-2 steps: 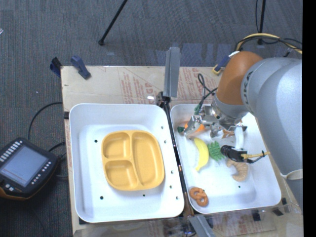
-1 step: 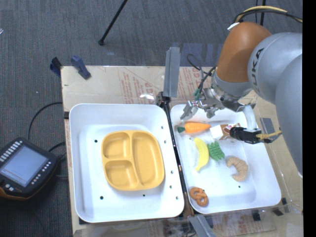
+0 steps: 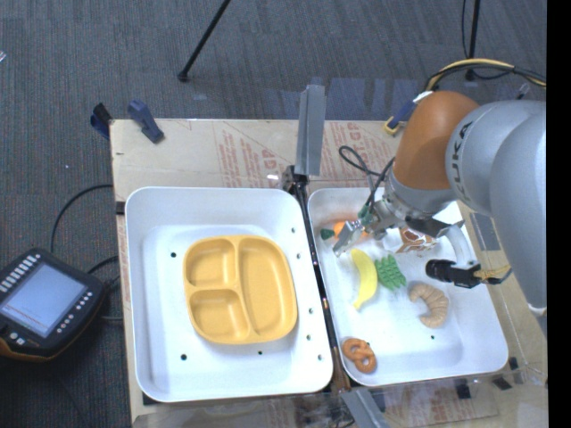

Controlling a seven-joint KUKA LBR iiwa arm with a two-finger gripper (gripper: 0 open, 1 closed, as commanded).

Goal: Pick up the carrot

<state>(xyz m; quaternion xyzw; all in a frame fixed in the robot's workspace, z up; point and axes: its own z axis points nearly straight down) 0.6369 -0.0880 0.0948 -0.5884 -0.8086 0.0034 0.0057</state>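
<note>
Nearest, a pretzel [image 3: 359,354] lies in the right bin [image 3: 473,350]; farther back, the gripper [image 3: 354,235] reaches left, claw spread beside the carrot [image 3: 334,231], banana [image 3: 363,277] just below.

Lighting even and fairly bright, diffuse from overhead, no hard shadows. Both white bins run near clip: left bin [image 3: 143,239] holds a bit of tone, right bin [image 3: 473,346] washes out along its floor. Soft shadow under the yellow divided plate [image 3: 239,289], falling toward its lower edge. Arm [image 3: 500,168] casts a faint shade over the upper part of the right bin. Mild sheen on the orange band [image 3: 428,145] and the grey casing. Dark carpet [image 3: 116,43] is noisy and low in contrast. Overall slightly soft, low-res; small items in the right bin lack edge detail. Handheld screen [image 3: 40,300] shows pale glare.
</note>
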